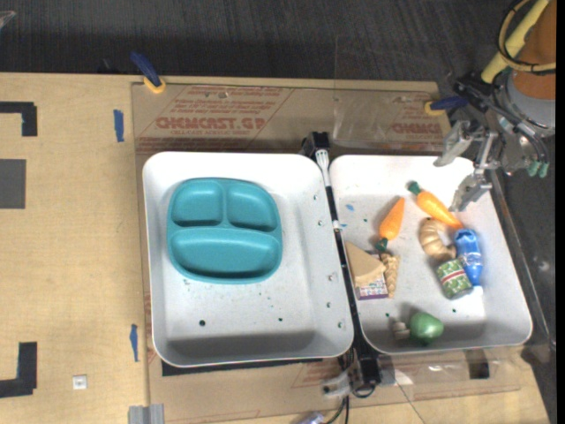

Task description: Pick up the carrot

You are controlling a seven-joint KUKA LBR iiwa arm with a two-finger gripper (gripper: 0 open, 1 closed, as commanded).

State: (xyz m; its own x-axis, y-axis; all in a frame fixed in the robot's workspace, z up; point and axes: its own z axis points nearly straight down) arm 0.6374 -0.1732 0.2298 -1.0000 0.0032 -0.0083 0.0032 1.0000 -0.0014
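Observation:
Two orange carrots lie in the right bin (503,325). One carrot (392,218) is near the bin's middle, standing almost upright in the view with its green top at the lower end. The other carrot (434,206) lies slanted to its right, green top pointing up-left. My gripper (463,170) hovers over the bin's far right corner, just up and right of the slanted carrot. Its fingers are spread open with nothing between them; the lower fingertip (470,190) is close to that carrot's thick end.
Beside the carrots lie a beige ginger-like piece (432,236), a blue bottle (469,254), a green can (453,278), a tan wedge (372,272) and a green pepper (426,327). A teal divided plate (225,230) rests in the left bin (163,325).

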